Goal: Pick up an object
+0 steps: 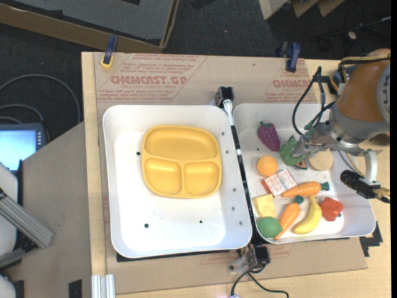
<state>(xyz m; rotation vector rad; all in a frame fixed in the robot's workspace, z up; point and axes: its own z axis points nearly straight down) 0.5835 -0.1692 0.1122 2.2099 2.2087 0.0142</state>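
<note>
A: Left half of the bench?
B: Shallow white bin [118,185] with rounded corners; inside, toward its far side, yellow plate [182,160] with one long compartment and two smaller ones nearer the camera.

A: Beneath the bin?
B: Brown board [155,73] printed in red lettering, pinned at its far edge by left blue clamp [110,48] and right blue clamp [292,56].

A: At the seam beside the bin?
B: Black clip [224,94] at the far end.

A: Off the bench?
B: Lit screen [18,146] at the left edge, aluminium rail [25,219] below it, flat cardboard sheet [93,5] on dark carpet at upper left.
</note>
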